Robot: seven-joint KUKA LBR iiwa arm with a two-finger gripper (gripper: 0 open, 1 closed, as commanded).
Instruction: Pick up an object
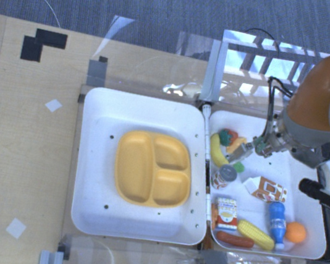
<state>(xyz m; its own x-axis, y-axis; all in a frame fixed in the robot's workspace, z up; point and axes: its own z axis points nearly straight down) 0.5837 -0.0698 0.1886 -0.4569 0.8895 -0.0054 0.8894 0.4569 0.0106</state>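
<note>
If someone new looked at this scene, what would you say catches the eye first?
Probably the yellow divided plate lying alone in the left bin. Next, the colourful clutter in the right bin: a banana, corn cob, blue bottle and orange, with the end effector lowered near the banana.

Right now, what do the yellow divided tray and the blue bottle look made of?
Yellow divided tray in the left white bin: likely moulded plastic, matte, with an even colour and soft rounded compartment edges. Blue bottle in the right bin: probably plastic, slightly glossy, with a white cap. Too small to be sure.
</note>
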